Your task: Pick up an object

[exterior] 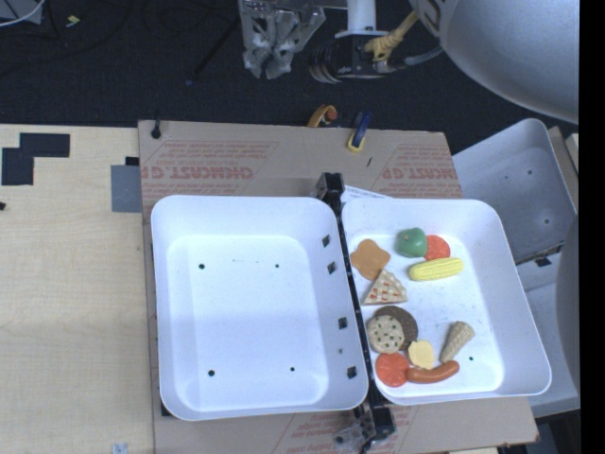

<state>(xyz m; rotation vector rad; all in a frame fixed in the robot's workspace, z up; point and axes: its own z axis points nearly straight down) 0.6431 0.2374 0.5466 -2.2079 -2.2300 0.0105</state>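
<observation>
While claw [272,61] hangs high – grip state unclear – glossy plastic toy foods [416,310] fill right bin [501,244].

Red print is seen on the cardboard sheet [284,164] under the bins, upside down from this view; it cannot be read with certainty. Fainter red print at its near edge is illegible.

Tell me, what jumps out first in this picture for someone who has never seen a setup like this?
The cluster of colourful toy food in the right bin draws the eye: a yellow corn cob, a pizza slice, a chocolate-chip cookie and a sausage among others. Above the bins, the gripper hangs over the dark floor, far from the food.
</observation>
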